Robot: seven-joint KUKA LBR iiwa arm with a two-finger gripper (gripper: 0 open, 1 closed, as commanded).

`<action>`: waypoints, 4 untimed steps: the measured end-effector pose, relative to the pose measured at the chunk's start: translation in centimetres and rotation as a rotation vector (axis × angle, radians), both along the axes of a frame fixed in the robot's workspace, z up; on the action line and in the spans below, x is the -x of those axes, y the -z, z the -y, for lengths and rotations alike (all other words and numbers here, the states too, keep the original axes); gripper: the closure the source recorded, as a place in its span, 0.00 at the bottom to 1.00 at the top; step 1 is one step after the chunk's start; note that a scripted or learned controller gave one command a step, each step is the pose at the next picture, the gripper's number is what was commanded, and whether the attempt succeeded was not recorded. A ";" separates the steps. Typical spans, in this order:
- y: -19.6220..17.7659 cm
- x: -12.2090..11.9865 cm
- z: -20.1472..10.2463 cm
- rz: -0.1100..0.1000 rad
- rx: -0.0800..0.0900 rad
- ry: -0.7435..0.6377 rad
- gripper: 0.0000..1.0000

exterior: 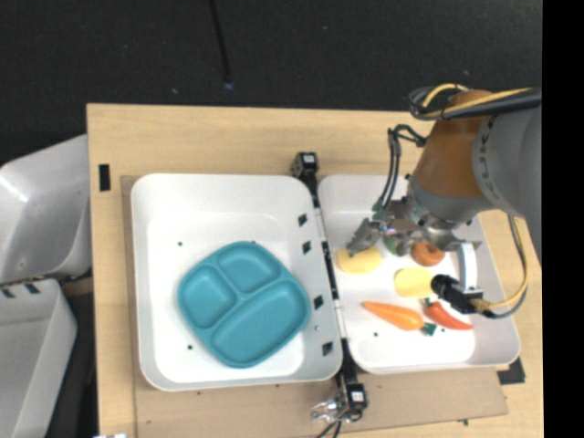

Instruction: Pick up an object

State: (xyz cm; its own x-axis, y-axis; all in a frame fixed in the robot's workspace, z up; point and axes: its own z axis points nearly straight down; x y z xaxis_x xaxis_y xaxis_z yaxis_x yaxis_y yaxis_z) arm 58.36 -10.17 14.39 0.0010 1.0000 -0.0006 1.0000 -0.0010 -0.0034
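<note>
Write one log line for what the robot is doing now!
arm: over right bin | gripper: above yellow piece | blue tray: left bin | held: nothing seen

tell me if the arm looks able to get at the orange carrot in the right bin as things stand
Probably yes. The carrot lies bare on the right bin's floor with nothing on top of it, and the gripper hangs just above and beyond it, over the same bin.

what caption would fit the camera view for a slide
KUKA arm's gripper hovers over toy food in the right bin; a blue divided plate sits in the left bin.
</note>
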 end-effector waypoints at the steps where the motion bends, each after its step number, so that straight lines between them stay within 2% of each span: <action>1: 4.6 0.0 0.1 0.000 0.000 0.002 0.00; 2: 3.1 -0.1 0.6 0.009 0.008 0.011 1.00; 4: -7.4 -1.2 1.3 0.009 0.001 -0.003 1.00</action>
